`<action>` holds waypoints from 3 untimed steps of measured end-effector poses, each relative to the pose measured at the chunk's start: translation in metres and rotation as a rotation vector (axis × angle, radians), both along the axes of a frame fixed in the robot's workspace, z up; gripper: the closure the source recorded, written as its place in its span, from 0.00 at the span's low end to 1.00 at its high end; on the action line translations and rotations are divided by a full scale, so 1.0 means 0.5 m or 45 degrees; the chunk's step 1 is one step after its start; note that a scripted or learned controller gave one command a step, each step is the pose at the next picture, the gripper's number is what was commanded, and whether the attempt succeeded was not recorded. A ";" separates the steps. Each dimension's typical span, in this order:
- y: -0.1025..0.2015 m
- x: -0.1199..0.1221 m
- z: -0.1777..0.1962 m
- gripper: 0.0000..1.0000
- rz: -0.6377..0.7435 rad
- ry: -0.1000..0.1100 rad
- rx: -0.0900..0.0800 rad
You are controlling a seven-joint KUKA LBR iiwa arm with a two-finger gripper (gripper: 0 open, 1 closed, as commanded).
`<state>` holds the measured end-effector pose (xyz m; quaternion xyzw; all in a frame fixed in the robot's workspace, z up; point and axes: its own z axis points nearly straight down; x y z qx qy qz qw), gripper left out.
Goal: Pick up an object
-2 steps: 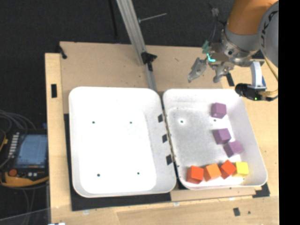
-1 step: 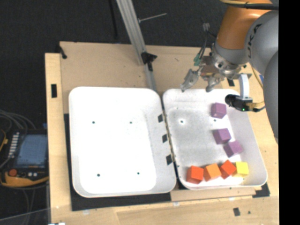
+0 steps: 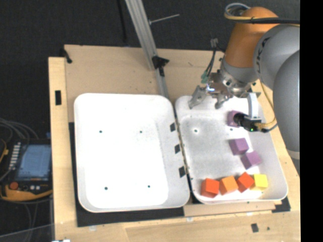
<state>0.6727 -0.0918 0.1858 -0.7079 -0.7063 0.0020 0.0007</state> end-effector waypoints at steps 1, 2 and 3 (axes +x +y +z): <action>-0.002 -0.004 -0.080 0.00 -0.002 -0.004 0.000; -0.004 -0.001 -0.055 1.00 -0.007 -0.011 0.000; -0.018 -0.003 0.073 1.00 -0.002 -0.015 0.000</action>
